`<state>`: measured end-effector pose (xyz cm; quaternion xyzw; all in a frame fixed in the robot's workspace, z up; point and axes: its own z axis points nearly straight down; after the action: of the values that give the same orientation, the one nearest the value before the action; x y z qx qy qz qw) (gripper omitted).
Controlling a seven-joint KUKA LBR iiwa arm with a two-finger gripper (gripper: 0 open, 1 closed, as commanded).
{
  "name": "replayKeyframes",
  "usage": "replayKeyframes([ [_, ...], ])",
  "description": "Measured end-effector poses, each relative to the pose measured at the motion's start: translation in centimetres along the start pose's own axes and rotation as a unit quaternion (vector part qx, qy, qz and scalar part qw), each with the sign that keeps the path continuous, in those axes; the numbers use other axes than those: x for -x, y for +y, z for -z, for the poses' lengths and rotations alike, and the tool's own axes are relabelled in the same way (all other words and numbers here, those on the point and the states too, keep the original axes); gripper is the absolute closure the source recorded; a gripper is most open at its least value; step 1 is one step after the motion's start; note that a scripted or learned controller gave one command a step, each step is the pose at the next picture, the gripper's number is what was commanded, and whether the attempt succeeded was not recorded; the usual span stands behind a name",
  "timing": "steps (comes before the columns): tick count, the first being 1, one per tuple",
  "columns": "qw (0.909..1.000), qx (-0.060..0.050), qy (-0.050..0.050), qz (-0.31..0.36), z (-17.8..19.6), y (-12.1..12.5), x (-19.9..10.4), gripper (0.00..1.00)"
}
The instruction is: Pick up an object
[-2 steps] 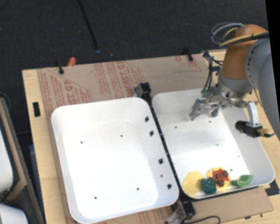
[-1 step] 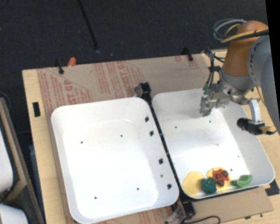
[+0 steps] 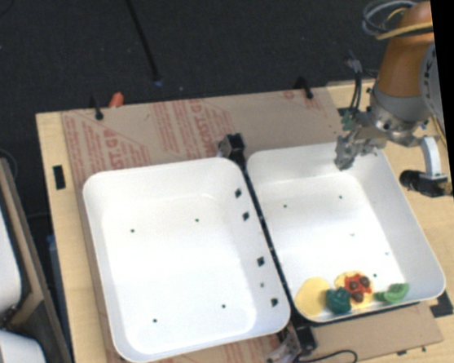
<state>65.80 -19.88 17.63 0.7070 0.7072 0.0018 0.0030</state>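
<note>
Bins sit side by side on the bench, seen from above at a slant: the left bin point(image 3: 179, 256) and the right bin point(image 3: 338, 220), both shallow and white, meeting along a line of black clips down the middle. Both rest on a sheet of cardboard point(image 3: 156, 136) with red print.

All the small objects lie in the right bin, crowded along its near edge. From left to right there is a pale yellow disc point(image 3: 311, 296), lying flat and round, so it has no clear long axis; a teal lumpy piece point(image 3: 338, 301) touching the disc's right side; a red and yellow toy point(image 3: 356, 286) just behind and to the right of the teal piece; and a small green piece point(image 3: 395, 292) nearest the bin's right corner, whose long axis runs roughly left to right along the near wall. The cluster as a whole stretches in the same direction. Their exact shapes are too small to make out.

The arm, grey with an orange band, comes in from the right. Its gripper point(image 3: 346, 158) hangs over the far right corner of the right bin, well apart from the objects at the near edge, pointing down and to the left. Nothing shows between the fingers; whether they are apart or together cannot be told at this size.
</note>
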Motion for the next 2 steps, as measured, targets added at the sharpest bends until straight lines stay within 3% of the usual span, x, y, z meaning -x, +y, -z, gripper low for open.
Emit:
replayKeyframes([
  [1,1.0000,-0.002,0.000,0.000,3.0,0.1,0.1,1.00],
  [2,1.0000,-0.003,0.001,0.001,2.7,0.1,-4.5,1.00],
])
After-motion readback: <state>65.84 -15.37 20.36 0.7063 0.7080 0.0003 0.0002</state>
